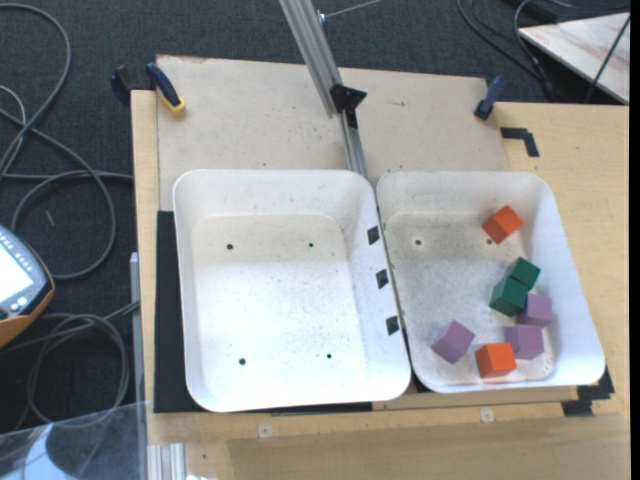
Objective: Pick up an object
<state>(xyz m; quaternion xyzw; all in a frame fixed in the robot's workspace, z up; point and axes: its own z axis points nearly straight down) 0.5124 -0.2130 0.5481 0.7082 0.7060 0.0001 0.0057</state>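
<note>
Small matte blocks in the right bin point(560, 268), orange cube point(502, 224) far end, two green blocks point(515, 286) touching, three purple cubes point(453, 341) and second orange block point(495, 359) near edge, speckled left bin point(200, 218) alongside, wooden bench point(590, 168).

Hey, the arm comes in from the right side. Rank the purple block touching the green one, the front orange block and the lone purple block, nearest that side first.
1. Purple block beside the green block, closest to the right bin's right wall.
2. Front orange block, near the front wall, further in.
3. Lone purple block, farthest, toward the left.
</note>
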